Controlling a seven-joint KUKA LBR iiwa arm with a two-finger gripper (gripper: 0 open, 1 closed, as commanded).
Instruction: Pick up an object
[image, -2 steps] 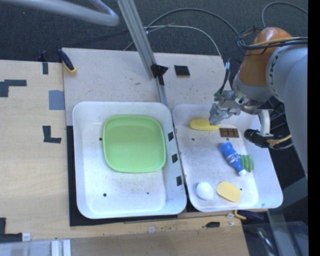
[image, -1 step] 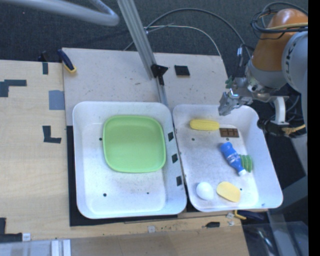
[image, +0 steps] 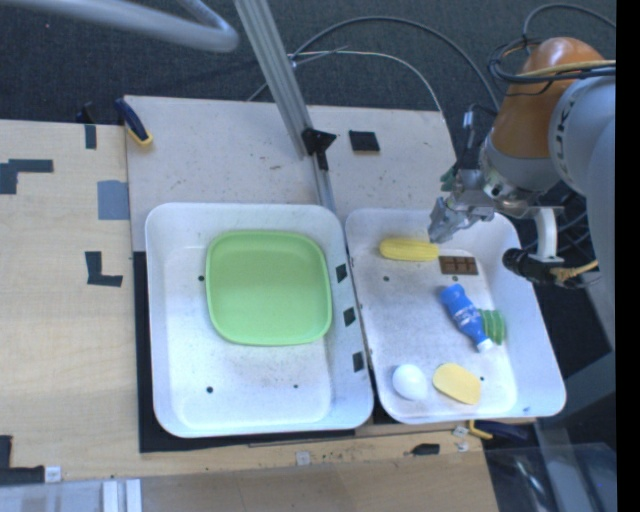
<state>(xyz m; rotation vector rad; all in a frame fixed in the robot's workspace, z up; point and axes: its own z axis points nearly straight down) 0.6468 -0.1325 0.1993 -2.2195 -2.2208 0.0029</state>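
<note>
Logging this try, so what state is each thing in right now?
Two-finger gripper: above the right bin, beside the corn.
Yellow corn cob: lying flat.
Blue bottle: on its side.
White egg: resting in the bin.
Square green plate: flat in the left bin.

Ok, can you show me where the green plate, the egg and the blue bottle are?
green plate (image: 268, 287), camera view, middle of its flat face.
egg (image: 408, 380), camera view, middle of its white shell.
blue bottle (image: 460, 308), camera view, middle of its blue body.

Even, bright overhead light — soft shadows, mild glare on white bins (image: 170, 300), slightly grainy.
</note>
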